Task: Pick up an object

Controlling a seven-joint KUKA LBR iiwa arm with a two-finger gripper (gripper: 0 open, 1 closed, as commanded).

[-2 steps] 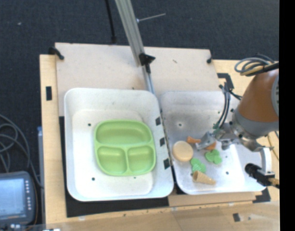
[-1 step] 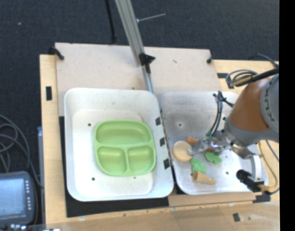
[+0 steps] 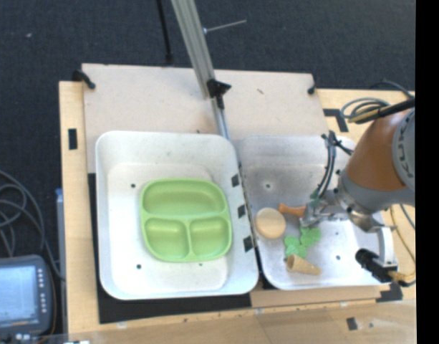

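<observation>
In the right bin (image 3: pixel 283 156) lie a round tan bun-like piece (image 3: pixel 271 224), a small orange piece (image 3: pixel 293 210) just right of it, a green leafy toy (image 3: pixel 303 241) and a tan cone-shaped piece (image 3: pixel 302 265) near the front edge. My gripper (image 3: pixel 311 217) hangs low over the bin's right half, just above the green toy and beside the orange piece. Nothing shows between its fingers, and I cannot make out their spacing.
The left bin (image 3: pixel 119 156) holds a light green divided plate (image 3: pixel 185 218). A slanted metal pole (image 3: pixel 198 49) rises from the seam between the bins at the back. The arm's orange band (image 3: pixel 380 156) stands over the right bin's right edge.
</observation>
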